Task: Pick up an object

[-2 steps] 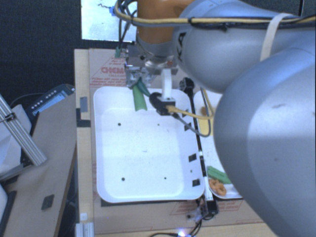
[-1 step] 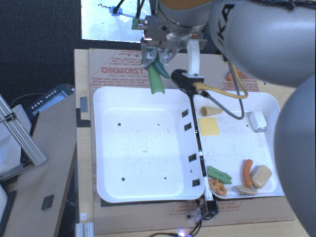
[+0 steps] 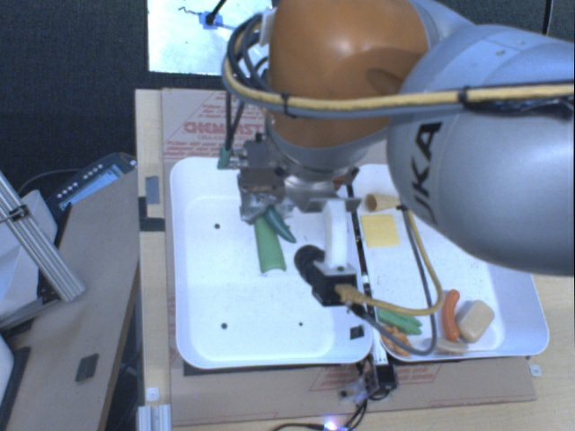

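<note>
A green stick-shaped object [image 3: 268, 251] lies lengthwise in the left white bin [image 3: 207, 330], near its middle. My gripper [image 3: 267, 206] hangs right over the stick's far end, and its metal tip meets or overlaps that end. A darker green piece [image 3: 283, 228] shows just to the right of the tip. The big grey and orange arm hides the space above and behind the gripper.
The right bin [image 3: 521, 330] holds a yellow square pad [image 3: 380, 230], a beige cylinder [image 3: 379, 202], an orange piece [image 3: 449, 305], a tan block [image 3: 474, 320] and green pieces [image 3: 401, 320]. A cardboard sheet [image 3: 193, 124] lies under both bins.
</note>
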Controlling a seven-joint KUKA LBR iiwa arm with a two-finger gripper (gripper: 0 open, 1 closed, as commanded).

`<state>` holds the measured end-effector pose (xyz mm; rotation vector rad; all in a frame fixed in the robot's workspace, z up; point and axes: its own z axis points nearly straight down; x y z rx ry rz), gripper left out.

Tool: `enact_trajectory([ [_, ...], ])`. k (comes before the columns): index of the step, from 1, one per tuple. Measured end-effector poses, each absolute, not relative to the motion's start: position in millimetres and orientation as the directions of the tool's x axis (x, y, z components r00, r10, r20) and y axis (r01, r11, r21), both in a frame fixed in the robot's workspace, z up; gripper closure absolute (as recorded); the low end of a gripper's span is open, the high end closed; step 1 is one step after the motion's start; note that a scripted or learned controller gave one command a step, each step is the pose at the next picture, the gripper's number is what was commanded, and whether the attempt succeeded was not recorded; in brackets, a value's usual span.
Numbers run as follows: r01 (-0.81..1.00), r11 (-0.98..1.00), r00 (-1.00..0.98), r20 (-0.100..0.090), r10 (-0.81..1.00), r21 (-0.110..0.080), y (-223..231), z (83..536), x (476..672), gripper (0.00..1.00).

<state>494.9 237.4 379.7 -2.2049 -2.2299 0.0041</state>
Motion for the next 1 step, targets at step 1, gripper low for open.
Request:
enact_trajectory([
  [1,1.0,-0.001,0.001,-0.002,1.0,-0.006,208.3,315.1,485.6,1.0],
])
